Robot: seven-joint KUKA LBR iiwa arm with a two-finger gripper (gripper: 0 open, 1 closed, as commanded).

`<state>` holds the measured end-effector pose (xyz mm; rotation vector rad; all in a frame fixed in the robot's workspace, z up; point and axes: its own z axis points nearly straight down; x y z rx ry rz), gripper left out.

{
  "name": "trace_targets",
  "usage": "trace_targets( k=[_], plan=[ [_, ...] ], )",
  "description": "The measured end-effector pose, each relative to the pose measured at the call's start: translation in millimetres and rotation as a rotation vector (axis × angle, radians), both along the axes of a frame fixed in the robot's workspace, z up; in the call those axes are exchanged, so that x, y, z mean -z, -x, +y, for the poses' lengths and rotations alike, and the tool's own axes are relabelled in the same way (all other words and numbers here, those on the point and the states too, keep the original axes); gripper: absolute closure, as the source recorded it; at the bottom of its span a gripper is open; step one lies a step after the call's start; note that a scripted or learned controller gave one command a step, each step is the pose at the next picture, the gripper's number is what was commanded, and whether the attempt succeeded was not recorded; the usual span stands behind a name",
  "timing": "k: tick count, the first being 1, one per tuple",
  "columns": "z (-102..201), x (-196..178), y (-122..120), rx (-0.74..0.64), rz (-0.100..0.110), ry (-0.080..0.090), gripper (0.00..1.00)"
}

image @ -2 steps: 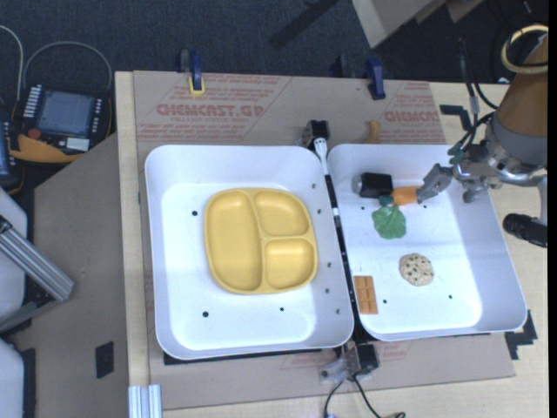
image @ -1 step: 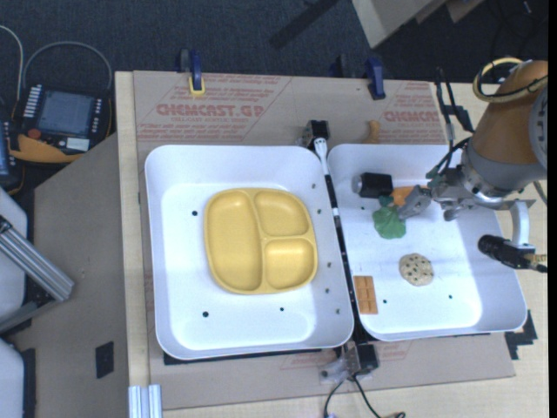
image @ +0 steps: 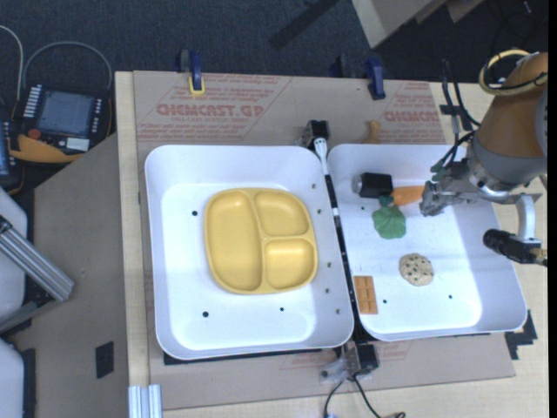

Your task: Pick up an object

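Arm [image: 513, 124] is reaching in from 3 o'clock, its orange band at the frame's upper right and its grey wrist leaning down over the right bin [image: 461, 316]. Gripper [image: 432, 200] is hanging at the bin's upper part, just beside the 3 o'clock end of an orange carrot-like piece [image: 405, 196]; whether it is touching the piece cannot be told, nor can its open or closed state.

Objects sitting in the right bin: a black block [image: 376, 184] at 9 o'clock of the gripper, touching or just beside the orange piece; a green leafy-looking item [image: 390, 223] at 7 o'clock, near the gripper; a chocolate-chip cookie [image: 417, 269] at 6 o'clock, well apart; a small orange rectangular tile [image: 365, 294] lying by the bin's left wall at 7 o'clock. Nothing is showing between the fingers.

Left bin [image: 174, 259] is holding a yellow three-compartment plate [image: 259, 239] near its centre. Black cylindrical part [image: 513, 245] is sticking out at 4 o'clock of the gripper, over the right bin's rim.

Fingertips are dark and small against the wrist hardware and are hard to separate. Arm's upper links are being cut off by the frame edge.
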<state>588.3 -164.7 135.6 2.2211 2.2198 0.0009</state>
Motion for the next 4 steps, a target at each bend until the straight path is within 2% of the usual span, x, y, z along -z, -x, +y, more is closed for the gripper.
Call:
trace_targets(
  k=[1, 2, 3, 4],
  plan=[
    [4, -64, -3, -0.002, -0.006, 0.002, 1.00],
    [-6, -114, -3, -0.001, -0.006, 0.003, 1.00],
    [-7, -149, -4, -0.002, -0.004, 0.002, 1.00],
    [56, -135, -11, -0.007, 0.003, -0.003, 1.00]
  ],
)
